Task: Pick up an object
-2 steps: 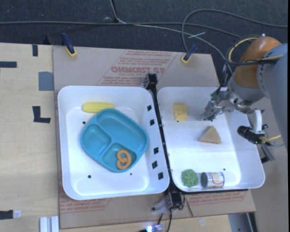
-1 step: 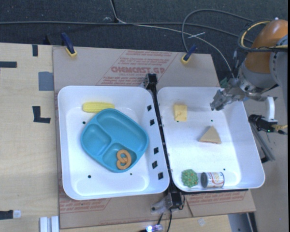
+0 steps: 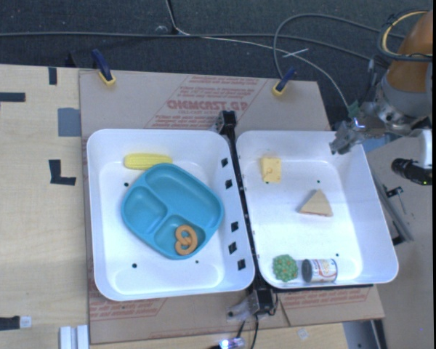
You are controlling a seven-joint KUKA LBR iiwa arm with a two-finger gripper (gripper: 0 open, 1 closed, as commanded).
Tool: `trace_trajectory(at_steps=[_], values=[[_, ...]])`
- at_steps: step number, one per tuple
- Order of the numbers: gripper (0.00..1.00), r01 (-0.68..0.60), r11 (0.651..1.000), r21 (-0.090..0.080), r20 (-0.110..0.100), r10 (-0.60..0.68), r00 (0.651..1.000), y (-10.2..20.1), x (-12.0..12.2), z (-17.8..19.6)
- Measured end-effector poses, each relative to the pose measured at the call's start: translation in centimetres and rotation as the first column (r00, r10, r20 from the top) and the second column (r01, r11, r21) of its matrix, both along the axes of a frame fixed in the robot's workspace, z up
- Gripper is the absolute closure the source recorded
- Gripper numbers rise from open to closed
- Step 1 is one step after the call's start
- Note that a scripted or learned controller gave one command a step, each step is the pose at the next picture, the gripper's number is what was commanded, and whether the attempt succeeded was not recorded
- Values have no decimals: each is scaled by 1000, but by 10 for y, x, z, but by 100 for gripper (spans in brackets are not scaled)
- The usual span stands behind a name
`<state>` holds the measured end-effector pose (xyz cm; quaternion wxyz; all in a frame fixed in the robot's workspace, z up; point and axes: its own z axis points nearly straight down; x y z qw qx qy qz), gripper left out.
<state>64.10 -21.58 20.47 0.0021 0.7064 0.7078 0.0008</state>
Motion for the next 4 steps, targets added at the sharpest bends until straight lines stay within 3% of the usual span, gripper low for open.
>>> trace_trajectory(at_steps=[1,4], values=[[100,0,1000,1,-1,0,1000,3,-5,45],[100,-5,1000,3,-6,5,1000,171,-16,36]])
